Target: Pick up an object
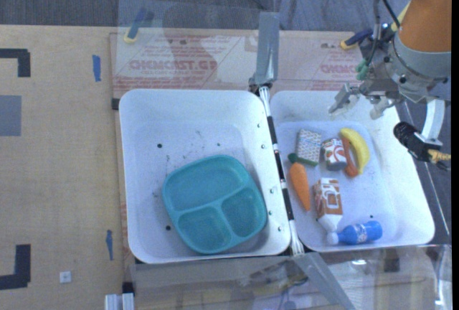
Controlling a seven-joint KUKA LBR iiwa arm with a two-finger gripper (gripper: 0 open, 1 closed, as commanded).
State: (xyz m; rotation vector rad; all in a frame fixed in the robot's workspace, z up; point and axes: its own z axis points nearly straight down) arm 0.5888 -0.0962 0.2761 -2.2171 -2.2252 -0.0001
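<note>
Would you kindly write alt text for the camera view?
The gripper hovers open over the right bin's far edge, holding nothing. Below lie a banana, carrot, cartons and a blue bottle; the left bin holds a teal divided plate.

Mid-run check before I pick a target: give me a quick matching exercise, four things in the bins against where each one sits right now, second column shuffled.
Things:
1. teal plastic divided plate
2. yellow toy banana
3. blue plastic bottle with white cap
4. orange toy carrot with green top

Places:
A. right bin, near the front edge
B. left bin, toward the front
C. right bin, beside the divider between the bins
D. right bin, toward the back, closest to the gripper

Pairs: 1-B, 2-D, 3-A, 4-C
</note>
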